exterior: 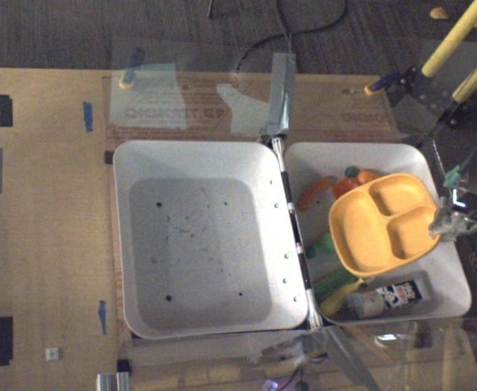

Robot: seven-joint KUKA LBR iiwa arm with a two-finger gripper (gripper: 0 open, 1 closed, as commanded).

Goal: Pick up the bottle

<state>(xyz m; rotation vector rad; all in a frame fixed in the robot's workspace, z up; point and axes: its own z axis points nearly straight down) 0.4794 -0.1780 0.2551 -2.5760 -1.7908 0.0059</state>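
Note:
The bottle lies on its side near the front wall of the right bin, pale with a black and white label. My gripper is at that bin's right wall, up and to the right of the bottle, well apart from it. Its fingers are shut on the right rim of a yellow divided plate. The plate sits tilted over the middle of the bin.
Orange toy pieces lie behind the plate. Green and yellow pieces lie along the bin's left side, just left of the bottle. The left bin adjoins across the centre divider. Yellow-handled tools stand at the back right.

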